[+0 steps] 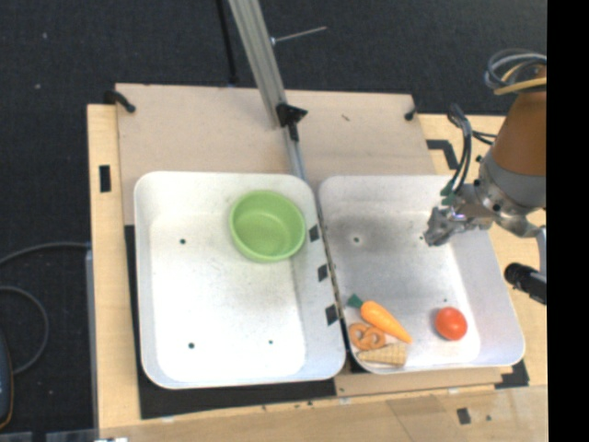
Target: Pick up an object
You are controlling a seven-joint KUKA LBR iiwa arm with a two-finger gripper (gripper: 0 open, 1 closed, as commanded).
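You see a tan desk [212, 127] on dark carpet [92, 26] | fingers [440, 231] above right bin [396, 210], grip unclear | tomato [450, 323] near bin's front.

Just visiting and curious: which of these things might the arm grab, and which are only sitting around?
Could be grabbed: green bowl, carrot, tomato, pretzel, cracker.

Just there: two white bins, metal post, bench.

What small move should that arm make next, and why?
Probably move toward the near edge of the right bin and lower over the red ball. The gripper hangs above bare bin floor, apart from every item, and the ball lies alone, clear of the carrot cluster, so it looks easiest to grab.
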